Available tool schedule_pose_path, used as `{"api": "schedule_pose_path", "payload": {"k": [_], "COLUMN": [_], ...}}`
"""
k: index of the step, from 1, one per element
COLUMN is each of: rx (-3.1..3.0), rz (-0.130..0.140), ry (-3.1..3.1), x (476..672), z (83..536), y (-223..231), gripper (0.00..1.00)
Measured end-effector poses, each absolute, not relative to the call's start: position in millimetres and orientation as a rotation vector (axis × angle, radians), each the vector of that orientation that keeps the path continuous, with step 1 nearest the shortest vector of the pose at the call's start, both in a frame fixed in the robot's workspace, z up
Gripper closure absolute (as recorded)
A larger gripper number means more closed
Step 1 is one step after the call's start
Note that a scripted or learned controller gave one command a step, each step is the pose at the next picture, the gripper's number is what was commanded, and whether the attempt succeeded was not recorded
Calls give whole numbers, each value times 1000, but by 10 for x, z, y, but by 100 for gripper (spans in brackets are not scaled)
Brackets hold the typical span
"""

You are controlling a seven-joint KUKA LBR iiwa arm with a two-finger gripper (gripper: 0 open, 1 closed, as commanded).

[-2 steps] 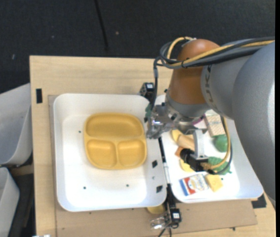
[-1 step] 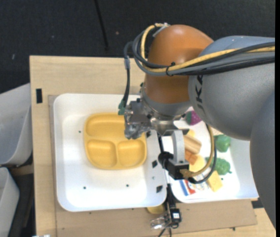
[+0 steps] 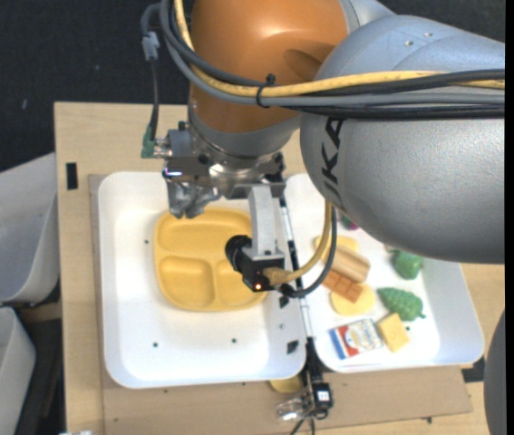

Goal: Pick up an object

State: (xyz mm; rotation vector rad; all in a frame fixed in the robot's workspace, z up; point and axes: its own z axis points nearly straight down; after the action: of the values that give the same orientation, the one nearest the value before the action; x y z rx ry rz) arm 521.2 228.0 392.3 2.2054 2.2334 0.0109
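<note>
Overhead, camera view:
Arm: the grey arm [image 3: 402, 143] with its orange band [image 3: 257, 43] covers the upper middle and right of the frame, reaching from the right and hanging over the seam between the two bins.
Gripper: the gripper [image 3: 189, 208] points down below the orange band, over the upper edge of the yellow tray; its lower end is dark and partly hidden by the wrist hardware, so whether it is spread or closed cannot be told, and nothing can be seen held in it.
Yellow tray: a yellow divided tray [image 3: 198, 265] lies flat in the left bin, toward that bin's upper right; the gripper hangs over its far rim, and a black camera-like unit [image 3: 247, 261] on the wrist bracket overlaps its right side.
Left bin: the white bin [image 3: 139, 333] holds the tray, with bare floor to the left of it and in front of it.
Right bin: the white bin [image 3: 447, 333] lies just beside the left one, its upper part hidden under the arm.
Right-bin things: a tan block [image 3: 347, 265], an orange waffle-like piece [image 3: 345, 290], a pale yellow disc [image 3: 352, 302], a red, white and blue carton [image 3: 356, 338], a yellow wedge [image 3: 394, 332] and two green pieces [image 3: 402, 302] and [image 3: 409, 263], all well to the right of the gripper.
Bench: the wooden bench [image 3: 75, 243] shows around the bins.
</note>
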Motion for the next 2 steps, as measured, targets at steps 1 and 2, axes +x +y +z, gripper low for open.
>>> {"api": "schedule_pose_path", "payload": {"k": [1, 2], "rx": [2216, 2212], "rz": [-3, 8], "ry": [2227, 2225], "x": [4898, 5077], "z": [4419, 5544], "y": [2219, 2224], "gripper": [100, 100]}}
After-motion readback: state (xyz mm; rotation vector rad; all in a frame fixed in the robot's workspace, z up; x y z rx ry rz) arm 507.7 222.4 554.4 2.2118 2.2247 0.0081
